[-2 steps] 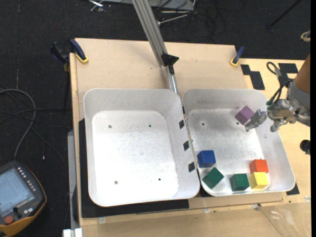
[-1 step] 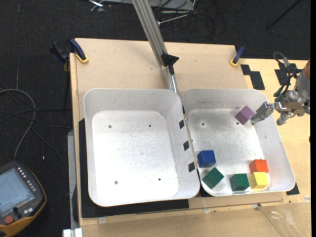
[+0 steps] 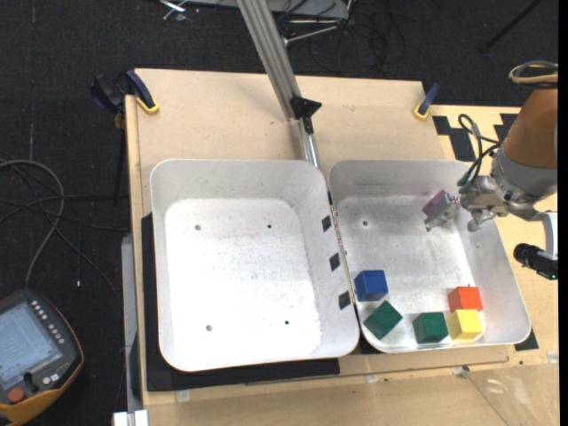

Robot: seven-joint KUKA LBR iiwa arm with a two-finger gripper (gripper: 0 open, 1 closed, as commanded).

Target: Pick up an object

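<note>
gripper (image 3: 441,208) over right bin (image 3: 497,264), upper part, pinching a small purple block (image 3: 437,204) between its fingers; block looks light, rigid, smooth-faced; best held across flat opposite sides

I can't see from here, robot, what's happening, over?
Gripper over right bin, purple block at its fingertips, grip unclear. Five blocks bunched at bin's near edge. Nothing in the way.

Dark carpet floor (image 3: 62,78), wooden bench (image 3: 222,114).
Cables (image 3: 35,202) on floor, metal pole (image 3: 266,43) slanting in, handheld screen (image 3: 31,353) bottom-left.
</note>
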